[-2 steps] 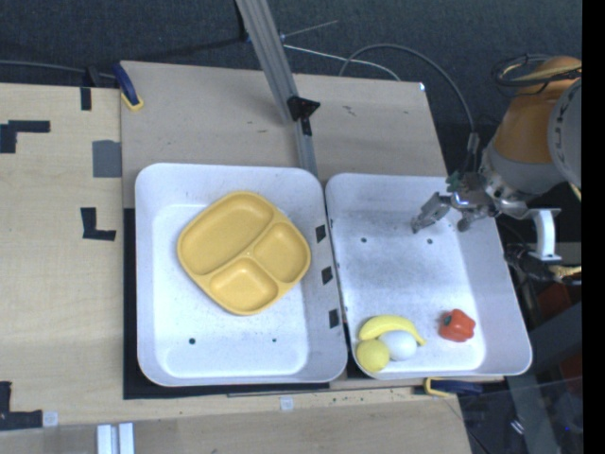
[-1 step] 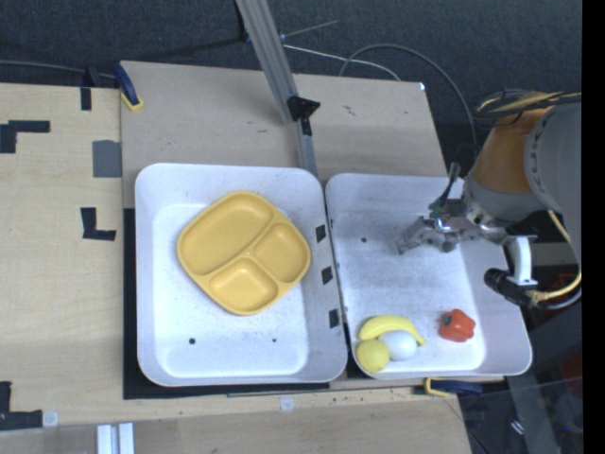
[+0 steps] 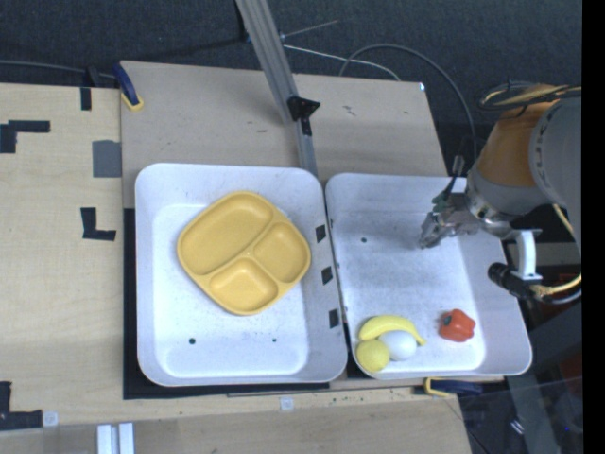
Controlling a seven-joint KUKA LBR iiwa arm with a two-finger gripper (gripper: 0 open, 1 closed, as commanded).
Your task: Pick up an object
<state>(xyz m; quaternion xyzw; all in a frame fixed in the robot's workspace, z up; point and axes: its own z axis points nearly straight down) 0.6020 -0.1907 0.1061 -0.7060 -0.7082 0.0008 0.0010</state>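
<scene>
Two white bins are seen side by side on the table (image 3: 217, 112). In the left bin (image 3: 156, 348) a yellow divided plate (image 3: 244, 252) is lying roughly in the middle, three compartments, turned at a bit of an angle.

The right bin (image 3: 397, 253) is where the small stuff is. Down at its near edge a yellow banana (image 3: 389, 326) is curved over a white egg-shaped thing (image 3: 404, 346), and a yellow lemon-like ball (image 3: 372, 355) is tucked just beside them on the left, all three touching or close to it. A red pepper-looking piece (image 3: 457, 324) is set a little apart to the right of that bunch.

The gripper (image 3: 437, 232) is found at the far right part of the right bin, low over the bare white floor, well apart from the fruit pile. Nothing is seen between its fingers, so no object is held. Whether the fingers are spread or closed can't really be told from this angle, it's just too small and dark. The arm (image 3: 515, 159) is reaching in from the right, orange band visible above the wrist.
</scene>
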